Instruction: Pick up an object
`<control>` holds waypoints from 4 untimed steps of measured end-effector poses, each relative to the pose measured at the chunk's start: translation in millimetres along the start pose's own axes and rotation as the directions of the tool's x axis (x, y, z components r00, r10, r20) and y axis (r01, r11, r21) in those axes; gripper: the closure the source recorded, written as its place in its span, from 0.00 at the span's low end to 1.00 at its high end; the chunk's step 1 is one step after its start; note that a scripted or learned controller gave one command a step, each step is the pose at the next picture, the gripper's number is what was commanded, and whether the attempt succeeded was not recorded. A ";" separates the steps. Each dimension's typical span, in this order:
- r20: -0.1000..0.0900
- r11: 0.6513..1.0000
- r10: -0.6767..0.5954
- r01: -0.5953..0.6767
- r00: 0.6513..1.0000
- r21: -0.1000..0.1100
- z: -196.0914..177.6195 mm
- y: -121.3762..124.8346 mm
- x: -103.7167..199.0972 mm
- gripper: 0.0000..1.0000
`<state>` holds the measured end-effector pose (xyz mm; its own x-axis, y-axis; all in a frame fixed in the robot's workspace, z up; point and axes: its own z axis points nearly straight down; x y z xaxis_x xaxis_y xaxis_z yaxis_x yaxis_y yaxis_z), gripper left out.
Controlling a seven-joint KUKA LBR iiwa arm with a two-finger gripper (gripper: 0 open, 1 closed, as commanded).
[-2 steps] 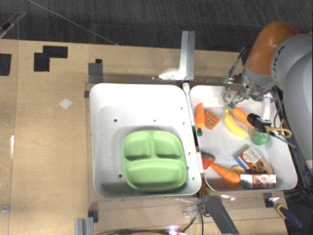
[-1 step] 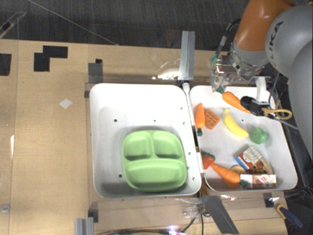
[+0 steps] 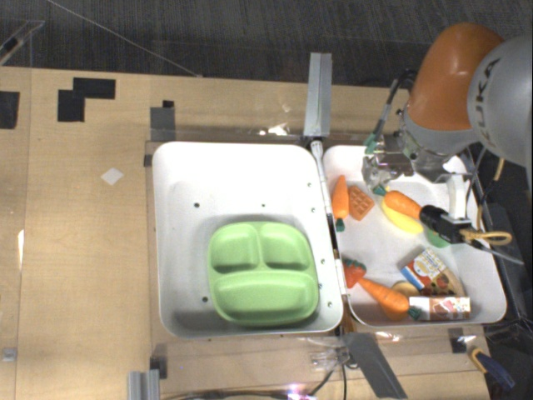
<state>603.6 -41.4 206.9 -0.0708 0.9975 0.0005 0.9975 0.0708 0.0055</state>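
On the bench, the left bin (image 3: pixel 179 182) carries 1 green divided plate (image 3: pixel 262 273) with 3 compartments, lying toward its near right corner, close to the near edge. In the right bin (image 3: pixel 491 294), a small carrot (image 3: pixel 340 197) lies along the left wall, with an orange waffle piece (image 3: pixel 360 202) touching it on its right. Near the near left corner a longer carrot (image 3: pixel 381 291) lies at a slant, its leafy end toward the left wall. The gripper (image 3: pixel 383 170) hangs over the far left corner of the right bin, just beyond the waffle piece; whether it is open or closed cannot be told, and nothing can be seen in its hold. Just right of it, toward the bin's middle, another carrot (image 3: pixel 408 204) rests on a yellow toy (image 3: pixel 398 218). Further right, a small printed box (image 3: pixel 427 266) stands near the near edge, and a white carton (image 3: pixel 440 308) lies flat along that edge toward the near right corner.
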 end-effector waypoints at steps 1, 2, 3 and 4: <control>0.001 0.990 -0.139 0.139 0.990 0.000 -47.6 -66.8 -51.1 1.00; 0.002 0.983 -0.186 0.186 0.983 -0.003 -131.8 -85.8 -28.0 1.00; 0.002 0.983 -0.185 0.185 0.983 -0.002 -131.4 -85.9 -28.2 0.00; 0.003 0.965 -0.264 0.264 0.965 -0.003 -190.6 -100.6 -39.7 0.00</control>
<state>505.0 -88.3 396.9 -0.3314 0.9435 -0.0041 0.9434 0.3314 0.0084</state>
